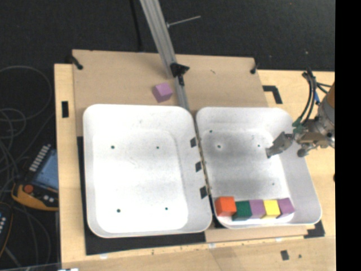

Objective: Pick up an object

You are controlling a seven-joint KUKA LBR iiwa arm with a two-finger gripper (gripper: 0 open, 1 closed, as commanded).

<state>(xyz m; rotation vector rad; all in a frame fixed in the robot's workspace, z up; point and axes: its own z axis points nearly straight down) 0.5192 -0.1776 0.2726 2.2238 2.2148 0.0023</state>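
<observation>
Along the front wall of the right bin [299, 174] lies a row of small blocks: an orange block [226, 205], a green block [243, 209], a purple block [257, 208], a yellow block [272, 208] and another purple block [285, 205]. My gripper [291, 147] hovers over the bin's right side, well behind that row. Its fingers [277, 146] are spread apart with nothing between them.
The left bin [96, 168] sits beside the right one. A lone purple cube [163, 92] rests on the brown board behind the bins. A slanted metal pole [162, 38] rises from the back between the bins. Cables and a handheld pendant [39, 179] lie left of the bench.
</observation>
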